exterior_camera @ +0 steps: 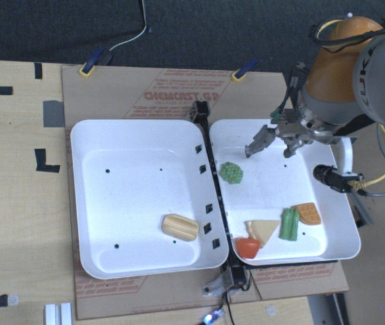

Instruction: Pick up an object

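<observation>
My gripper (274, 147) hangs over the back part of the right bin (327, 202), open, with nothing between its fingers. A green broccoli piece (231, 173) lies on the bin floor just left of and below it. Near that bin's front lie a red tomato-like piece (247, 248), a pale cheese wedge (263, 230), a green stick-shaped piece (289, 223) and an orange cracker-like piece (308, 214). A tan bread roll (180, 227) rests in the left bin (97, 181) toward its front right.
A black divider with clips (208, 181) runs between the two bins. The bins sit on a cardboard sheet (172, 93). A black fitting (331, 176) with a yellow cable juts from the arm over the right bin's right side.
</observation>
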You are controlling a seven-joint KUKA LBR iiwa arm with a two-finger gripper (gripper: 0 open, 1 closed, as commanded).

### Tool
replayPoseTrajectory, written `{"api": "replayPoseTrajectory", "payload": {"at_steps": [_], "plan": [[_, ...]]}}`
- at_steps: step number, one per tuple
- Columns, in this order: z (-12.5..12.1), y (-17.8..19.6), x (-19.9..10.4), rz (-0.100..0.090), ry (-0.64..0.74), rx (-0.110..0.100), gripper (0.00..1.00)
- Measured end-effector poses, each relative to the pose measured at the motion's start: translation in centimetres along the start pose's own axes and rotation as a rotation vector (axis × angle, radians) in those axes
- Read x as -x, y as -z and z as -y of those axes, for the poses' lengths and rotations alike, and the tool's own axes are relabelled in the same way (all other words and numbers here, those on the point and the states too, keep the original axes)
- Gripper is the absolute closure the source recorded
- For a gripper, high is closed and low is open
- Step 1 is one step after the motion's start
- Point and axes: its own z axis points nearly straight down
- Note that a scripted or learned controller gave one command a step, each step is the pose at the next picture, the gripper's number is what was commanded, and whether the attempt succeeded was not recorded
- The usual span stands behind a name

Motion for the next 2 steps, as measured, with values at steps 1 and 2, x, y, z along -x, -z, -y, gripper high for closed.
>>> {"api": "replayPoseTrajectory", "payload": {"at_steps": [1, 2], "plan": [[-3.86, 8.55, -9.00, -0.002, 0.010, 0.012, 0.00], [-3.60, 8.94, -8.42, 0.001, 0.003, 0.000, 1.00]]}}
